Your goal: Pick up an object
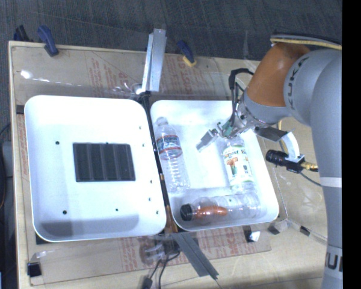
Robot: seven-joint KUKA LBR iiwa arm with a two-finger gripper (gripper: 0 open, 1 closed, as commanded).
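Lying nearest, a bottle with a dark cap (219, 209) rests on its side along the right bin's (168, 110) near wall, below the jaws (219, 132); the jaws stand apart, clamping nothing; a labelled bottle (238, 163) lies just beneath them; a clear water bottle (171, 152) lies to their left.

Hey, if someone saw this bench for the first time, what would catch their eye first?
Probably the big grey arm with its orange band, reaching in from the right so its gripper hangs over the right bin. That bin holds three clear bottles: one with a blue label along its left side, one with a green label under the gripper, and one with a black cap lying across the front. The left bin has a dark ribbed panel.
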